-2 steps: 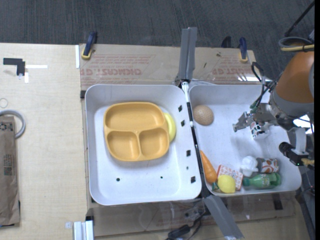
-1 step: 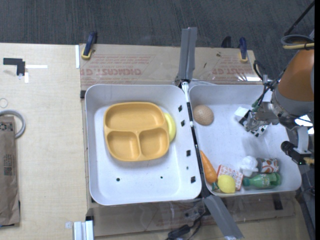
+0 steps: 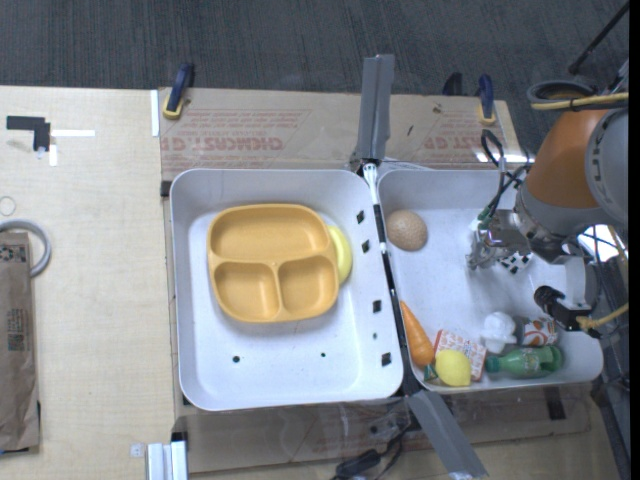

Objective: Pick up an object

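My gripper (image 3: 487,258) hangs low over the bare floor of the right bin (image 3: 450,288), on its right side, with nothing visible between its tips. A tan egg-shaped ball (image 3: 406,230) lies at the bin's upper left. Along the bin's near edge lie an orange carrot (image 3: 417,334), a yellow lemon (image 3: 453,367), a green bottle (image 3: 523,361) and a small white object (image 3: 498,325). The gripper is above and to the right of this pile, apart from it.
The left bin (image 3: 200,368) holds a yellow divided plate (image 3: 272,261) with a yellow-green item (image 3: 342,253) peeking out under its right edge. A grey divider post (image 3: 375,108) stands between the bins at the back. The arm's orange band (image 3: 562,163) is at the right.
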Controlling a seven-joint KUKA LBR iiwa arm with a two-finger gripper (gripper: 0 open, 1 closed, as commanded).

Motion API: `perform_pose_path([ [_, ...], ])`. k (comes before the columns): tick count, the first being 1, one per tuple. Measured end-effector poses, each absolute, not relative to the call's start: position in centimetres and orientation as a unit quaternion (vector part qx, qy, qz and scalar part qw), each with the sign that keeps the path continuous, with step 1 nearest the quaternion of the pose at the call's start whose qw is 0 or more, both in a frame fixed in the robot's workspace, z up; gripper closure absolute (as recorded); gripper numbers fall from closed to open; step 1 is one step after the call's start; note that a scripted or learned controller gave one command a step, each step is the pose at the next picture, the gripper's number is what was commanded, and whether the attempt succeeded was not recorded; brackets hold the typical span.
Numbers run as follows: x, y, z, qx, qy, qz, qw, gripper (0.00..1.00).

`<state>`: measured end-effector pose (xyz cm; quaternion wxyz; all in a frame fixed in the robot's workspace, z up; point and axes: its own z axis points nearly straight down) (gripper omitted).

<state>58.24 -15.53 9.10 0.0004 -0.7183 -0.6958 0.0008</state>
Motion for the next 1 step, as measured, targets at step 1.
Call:
perform_pose_path([
  [1,62.03,-13.57,11.91,-0.724,-0.69,0.0003,-0.001,1.0],
])
